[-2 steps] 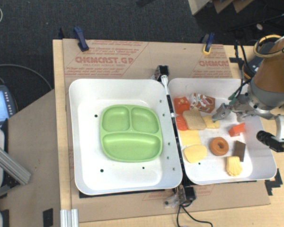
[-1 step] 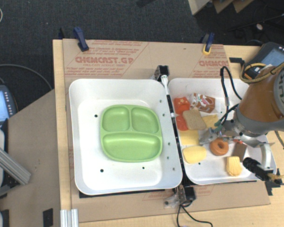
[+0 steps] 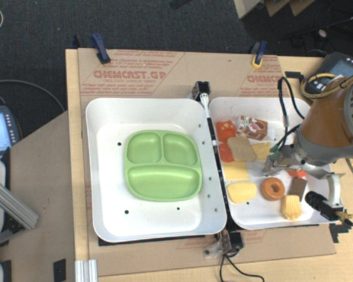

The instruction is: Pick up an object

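Observation:
The right bin holds several toy foods: a brown donut, a yellow lump, a corn cob, a dark brown bar, a tan bread slice, a yellow cheese slice, two red pieces and a red-and-white packet. My gripper hangs low over the middle of this bin, just above the donut and right of the bread slice. Nothing shows in its grasp. The arm's wrist hides part of the bin's right side.
The left bin holds a green divided plate. A black divider bar runs between the bins. Blue and yellow-blue clamps sit on the board's far edge. Cables trail near the arm at the right.

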Controlling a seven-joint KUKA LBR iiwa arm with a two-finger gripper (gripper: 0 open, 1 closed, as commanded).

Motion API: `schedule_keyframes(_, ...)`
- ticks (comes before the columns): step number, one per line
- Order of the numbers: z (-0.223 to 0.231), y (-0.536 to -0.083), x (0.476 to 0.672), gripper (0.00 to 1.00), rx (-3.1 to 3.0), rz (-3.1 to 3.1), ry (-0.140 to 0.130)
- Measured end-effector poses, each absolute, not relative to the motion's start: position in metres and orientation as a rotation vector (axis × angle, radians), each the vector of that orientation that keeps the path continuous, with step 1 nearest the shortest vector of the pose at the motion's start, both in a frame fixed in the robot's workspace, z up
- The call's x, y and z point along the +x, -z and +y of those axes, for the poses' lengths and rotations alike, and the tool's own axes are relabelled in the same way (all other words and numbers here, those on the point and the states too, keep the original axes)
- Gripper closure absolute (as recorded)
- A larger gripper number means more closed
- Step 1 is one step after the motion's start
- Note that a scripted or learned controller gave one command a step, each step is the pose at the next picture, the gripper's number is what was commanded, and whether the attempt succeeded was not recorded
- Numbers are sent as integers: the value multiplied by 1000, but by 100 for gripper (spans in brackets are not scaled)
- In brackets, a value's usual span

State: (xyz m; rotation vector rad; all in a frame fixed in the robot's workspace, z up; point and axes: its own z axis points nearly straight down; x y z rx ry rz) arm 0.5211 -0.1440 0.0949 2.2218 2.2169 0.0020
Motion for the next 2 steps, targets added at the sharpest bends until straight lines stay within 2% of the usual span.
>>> schedule_keyframes(1,-144,-94,521,0,2222,2218,-1)
schedule_keyframes(2,-122,-85,478,0,2224,2219,-1)
